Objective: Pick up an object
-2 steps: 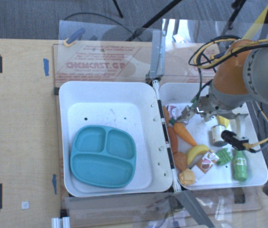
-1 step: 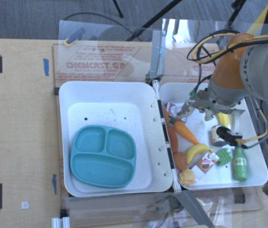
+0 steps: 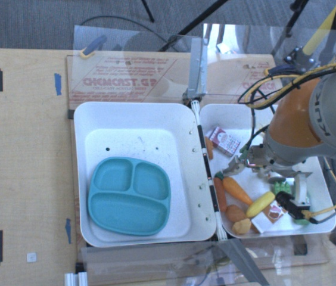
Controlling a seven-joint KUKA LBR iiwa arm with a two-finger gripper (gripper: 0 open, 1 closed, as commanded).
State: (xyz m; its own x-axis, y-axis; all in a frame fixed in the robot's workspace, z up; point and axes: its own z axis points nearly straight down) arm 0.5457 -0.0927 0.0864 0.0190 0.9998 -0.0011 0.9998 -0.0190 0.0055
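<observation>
Nearest the lens, banana (image 3: 260, 204) slants up-right beside carrot (image 3: 237, 190) slanting up-left; claw (image 3: 238, 165) state unclear

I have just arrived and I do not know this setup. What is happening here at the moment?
A grey and orange robot arm reaches into the right bin, low over toy food: a carrot, a banana and a small red box. Nothing can be seen held yet. The left bin holds a teal divided plate.
</observation>
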